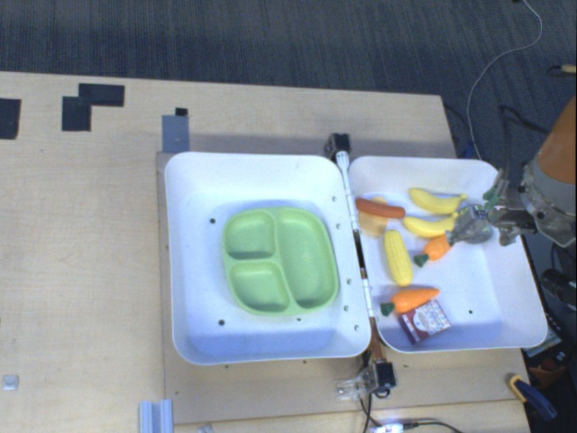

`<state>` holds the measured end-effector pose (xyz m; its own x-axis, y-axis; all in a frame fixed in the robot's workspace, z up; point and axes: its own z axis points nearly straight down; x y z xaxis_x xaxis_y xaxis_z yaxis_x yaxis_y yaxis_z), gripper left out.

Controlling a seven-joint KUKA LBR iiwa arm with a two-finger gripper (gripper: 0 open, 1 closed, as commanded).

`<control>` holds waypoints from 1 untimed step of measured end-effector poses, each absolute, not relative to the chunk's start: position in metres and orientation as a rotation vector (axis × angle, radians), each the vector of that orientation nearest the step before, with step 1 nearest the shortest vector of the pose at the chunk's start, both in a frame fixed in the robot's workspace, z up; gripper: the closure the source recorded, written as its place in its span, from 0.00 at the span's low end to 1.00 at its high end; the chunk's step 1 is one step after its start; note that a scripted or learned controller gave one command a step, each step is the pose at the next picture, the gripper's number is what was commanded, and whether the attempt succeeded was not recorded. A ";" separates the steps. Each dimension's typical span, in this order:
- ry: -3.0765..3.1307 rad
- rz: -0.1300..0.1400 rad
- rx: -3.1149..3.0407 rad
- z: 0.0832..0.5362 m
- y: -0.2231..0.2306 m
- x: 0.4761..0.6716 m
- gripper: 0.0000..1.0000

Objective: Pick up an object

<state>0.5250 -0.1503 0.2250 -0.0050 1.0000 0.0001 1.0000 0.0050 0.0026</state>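
The right bin (pixel 505 296) holds a pile of toy food: a red-orange sausage (pixel 380 209), two yellow bananas (pixel 435 200) (pixel 424 226), a yellow corn cob (pixel 397 255), a small carrot (pixel 436 250), a larger carrot (pixel 413 299) and a dark red packet (pixel 425 321). My gripper (pixel 472 225) reaches in from the right and hovers over the bin's upper right part. Its tip is right beside the lower banana and the small carrot. Nothing is visibly lifted.
In the left bin (pixel 194 242) lies a green divided plate (pixel 279 260). A ridge with a black clamp (pixel 339 144) separates the two bins. The wooden bench (pixel 81 269) surrounds them, and cables lie at the front edge (pixel 374 386).
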 end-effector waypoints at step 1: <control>2.220 0.007 2.212 0.087 -0.151 0.559 0.00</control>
